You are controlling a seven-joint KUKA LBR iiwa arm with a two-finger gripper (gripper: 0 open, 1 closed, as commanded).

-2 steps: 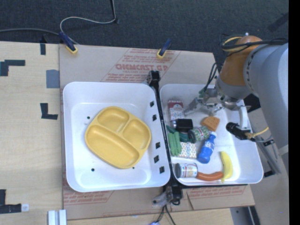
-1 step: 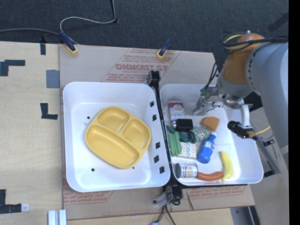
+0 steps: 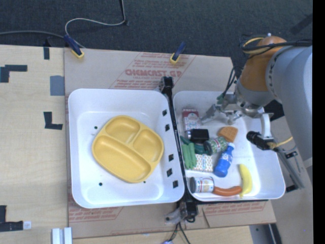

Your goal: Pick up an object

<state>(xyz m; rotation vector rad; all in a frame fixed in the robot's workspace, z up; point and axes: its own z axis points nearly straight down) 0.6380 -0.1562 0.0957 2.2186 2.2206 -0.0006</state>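
The right bin (image 3: 269, 174) holds a jumble of objects. Among them are a red and white packet (image 3: 190, 120), a black block (image 3: 199, 134), a green can (image 3: 216, 145), an orange piece (image 3: 228, 133), a blue bottle (image 3: 223, 161), a banana (image 3: 246, 179), a small tin (image 3: 202, 185) and an orange sausage shape (image 3: 227, 190). My gripper (image 3: 219, 115) hovers over the far part of this bin, just beyond the orange piece. Its fingers are spread open with nothing between them.
The left bin (image 3: 81, 136) carries a yellow divided plate (image 3: 128, 147). Green pieces (image 3: 189, 154) and a patterned packet (image 3: 204, 162) lie by the right bin's left wall. The grey arm (image 3: 284, 80) looms over that bin's far right corner. A black divider (image 3: 172, 136) separates the bins.
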